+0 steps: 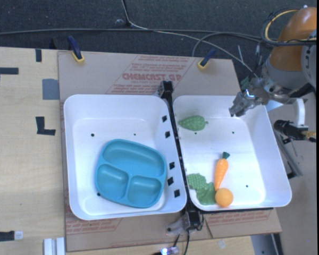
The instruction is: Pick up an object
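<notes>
While the grey two-finger gripper hangs over the right white bin's far corner, its opening too small to judge, the orange plastic carrot lies well apart, toward that bin's near side. Bins sit on brown cardboard over a pale wooden bench. Carrot: orange, tapered, green-topped, touching an orange ball.

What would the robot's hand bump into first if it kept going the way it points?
Probably the bare white floor of the right bin. The hand points down and left there; the green leaf lies farther left, though depth is unclear.
</notes>
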`<state>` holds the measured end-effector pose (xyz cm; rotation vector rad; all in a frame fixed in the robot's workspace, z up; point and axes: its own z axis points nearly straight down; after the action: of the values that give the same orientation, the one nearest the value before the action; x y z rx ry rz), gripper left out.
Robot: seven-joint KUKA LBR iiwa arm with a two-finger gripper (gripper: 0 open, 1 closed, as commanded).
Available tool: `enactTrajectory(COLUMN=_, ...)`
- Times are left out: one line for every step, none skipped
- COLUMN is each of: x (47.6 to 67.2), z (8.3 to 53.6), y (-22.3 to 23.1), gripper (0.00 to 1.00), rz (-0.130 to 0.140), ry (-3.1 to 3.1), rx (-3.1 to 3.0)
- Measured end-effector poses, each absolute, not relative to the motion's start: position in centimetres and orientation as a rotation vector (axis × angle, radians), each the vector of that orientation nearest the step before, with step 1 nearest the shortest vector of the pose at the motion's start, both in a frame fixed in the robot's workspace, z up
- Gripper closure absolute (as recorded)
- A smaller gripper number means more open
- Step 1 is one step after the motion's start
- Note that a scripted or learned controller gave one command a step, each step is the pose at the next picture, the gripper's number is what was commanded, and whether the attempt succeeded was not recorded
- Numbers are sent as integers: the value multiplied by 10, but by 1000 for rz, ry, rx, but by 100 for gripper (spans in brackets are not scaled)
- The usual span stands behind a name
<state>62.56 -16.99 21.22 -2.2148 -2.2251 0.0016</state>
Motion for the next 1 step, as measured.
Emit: enactTrajectory(x=631, z=222, y=-114, gripper=100, rz=-1, ry=-2228, rx=-2213)
